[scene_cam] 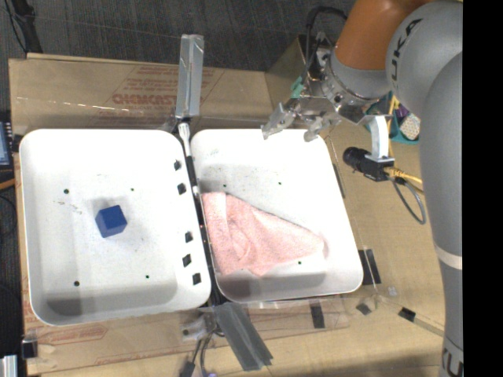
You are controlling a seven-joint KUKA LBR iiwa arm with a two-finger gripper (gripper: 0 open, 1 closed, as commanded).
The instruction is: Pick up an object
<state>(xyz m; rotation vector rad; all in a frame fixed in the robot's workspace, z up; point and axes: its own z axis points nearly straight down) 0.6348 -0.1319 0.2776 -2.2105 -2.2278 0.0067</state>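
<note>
Hidden or unclear: the arm point(424, 77) is cut off at the top and right of the view; the near walls of both bins lie in shadow, and part of the right bin's floor is covered by the cloth.
End effector: the end effector point(292, 126) hangs at the far rim of the right bin point(267, 151), its two fingers spread wide with nothing between them.
Cloth, position: a pink cloth point(259, 238) lies crumpled in the near half of the right bin, touching the bin's left wall.
Cloth, axis: its long axis runs from the left wall toward the near right, tapering to a blunt corner on the right side.
Cube, position: a blue cube point(111, 220) sits on the floor of the left bin point(47, 163), toward the middle and well apart from the walls.
Cube, orientation: it rests flat, its edges turned slightly off the bin's sides.
Counts: two white bins, one cloth, one cube, one arm.
Surface: the surface point(94, 93) under the bins is brown cardboard with red print beyond the left bin.
</note>
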